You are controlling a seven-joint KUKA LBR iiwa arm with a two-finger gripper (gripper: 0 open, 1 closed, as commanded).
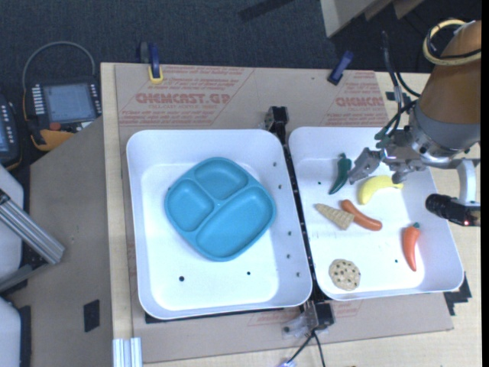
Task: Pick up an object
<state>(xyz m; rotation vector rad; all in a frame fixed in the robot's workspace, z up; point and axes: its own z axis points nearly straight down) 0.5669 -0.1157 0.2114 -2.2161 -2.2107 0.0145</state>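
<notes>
Jaws [380, 167] released (nothing between them), above the right bin [451, 277]; banana [377, 189] just below, green pepper [340, 173] beside.

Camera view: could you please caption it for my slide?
Pincer above a banana in the right bin; blue plate in the left bin.

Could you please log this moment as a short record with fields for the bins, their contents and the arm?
left bin: blue divided plate
right bin: green pepper, banana, hot dog, ice cream cone, carrot, cookie
arm: reaches in from the right
tool: above the right bin's upper part, close to the banana and pepper
held item: none visible
</notes>
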